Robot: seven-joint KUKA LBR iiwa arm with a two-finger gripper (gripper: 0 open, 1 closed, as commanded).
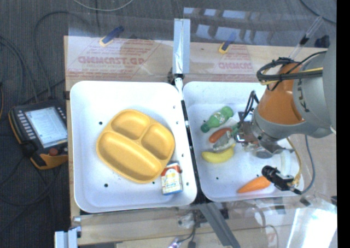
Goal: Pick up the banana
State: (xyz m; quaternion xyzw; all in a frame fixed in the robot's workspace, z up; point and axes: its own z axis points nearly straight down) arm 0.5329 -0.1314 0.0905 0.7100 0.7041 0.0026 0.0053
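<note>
From the camera fixed above the bench, the small yellow plastic banana (pixel 217 156) lies on the floor of the right-hand shallow white bin (pixel 219 187), near the bin's left side, with a short orange-red toy carrot (pixel 220 134) just above it and a green plastic bottle (pixel 216 119) beyond that. The grey arm with its orange band (pixel 279 105) reaches in from the right, and its two-finger gripper (pixel 229 141) sits low over the bin, just above the banana's upper edge and next to the red carrot. Whether the claw is apart or together cannot be told here, as its tip is small and muddled with the items beneath. The banana looks to be resting on the bin, not lifted, so I judge the grasp and raise are yet to come. A longer orange toy carrot (pixel 254 185) lies toward the bin's lower right. In the left white bin (pixel 87 99) sit a yellow divided plastic tray (pixel 135 145) and a small white carton (pixel 171 179).
</note>
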